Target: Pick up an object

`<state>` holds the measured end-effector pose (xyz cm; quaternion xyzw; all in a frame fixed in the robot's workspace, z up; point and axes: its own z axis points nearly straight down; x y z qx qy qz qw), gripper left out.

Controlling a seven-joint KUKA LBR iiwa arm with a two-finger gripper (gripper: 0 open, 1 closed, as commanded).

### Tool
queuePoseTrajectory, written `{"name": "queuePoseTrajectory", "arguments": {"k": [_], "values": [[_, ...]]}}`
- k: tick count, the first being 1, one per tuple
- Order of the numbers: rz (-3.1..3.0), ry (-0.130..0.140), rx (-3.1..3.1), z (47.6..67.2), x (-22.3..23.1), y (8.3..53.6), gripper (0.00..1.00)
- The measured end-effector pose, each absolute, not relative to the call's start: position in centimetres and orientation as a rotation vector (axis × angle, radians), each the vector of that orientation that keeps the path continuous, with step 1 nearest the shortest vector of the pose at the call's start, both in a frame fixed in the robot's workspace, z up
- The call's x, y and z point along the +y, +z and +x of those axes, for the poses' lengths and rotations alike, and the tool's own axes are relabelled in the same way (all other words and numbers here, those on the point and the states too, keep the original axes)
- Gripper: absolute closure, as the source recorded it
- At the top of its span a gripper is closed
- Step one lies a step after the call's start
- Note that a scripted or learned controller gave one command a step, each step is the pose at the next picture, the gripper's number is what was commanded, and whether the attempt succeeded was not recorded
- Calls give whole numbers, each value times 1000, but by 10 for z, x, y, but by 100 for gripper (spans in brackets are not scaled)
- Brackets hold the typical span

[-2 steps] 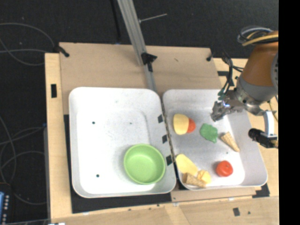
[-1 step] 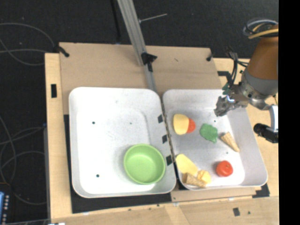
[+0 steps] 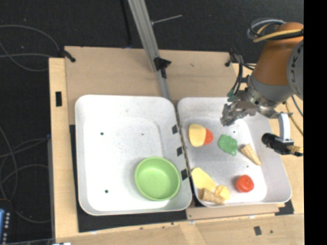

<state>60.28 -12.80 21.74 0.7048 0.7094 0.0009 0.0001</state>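
My gripper (image 3: pixel 228 117) hangs over the back part of the right bin (image 3: pixel 204 106), above and a little right of a yellow and orange-red toy (image 3: pixel 199 136). Nothing shows between its fingers. Just in front of it lies a green toy (image 3: pixel 228 144). A tan cone (image 3: pixel 251 153) rests to the right of the green one. A red tomato-like toy (image 3: pixel 244 183) sits near the bin's front right. A yellow wedge (image 3: pixel 201 177) and a tan waffle-like piece (image 3: pixel 214 194) lie at the front left.
The left bin (image 3: pixel 107 121) holds a green bowl (image 3: pixel 157 178) at its front right corner. A grey metal pole (image 3: pixel 145 32) slants up from between the bins at the back. Brown bench surface surrounds both bins.
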Motion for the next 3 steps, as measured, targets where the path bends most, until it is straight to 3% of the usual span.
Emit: {"name": "queuePoseTrajectory", "arguments": {"k": [1,3], "values": [[2214,4,2231,604,-84,225,100],[2212,3,2230,627,19,233,100]]}}
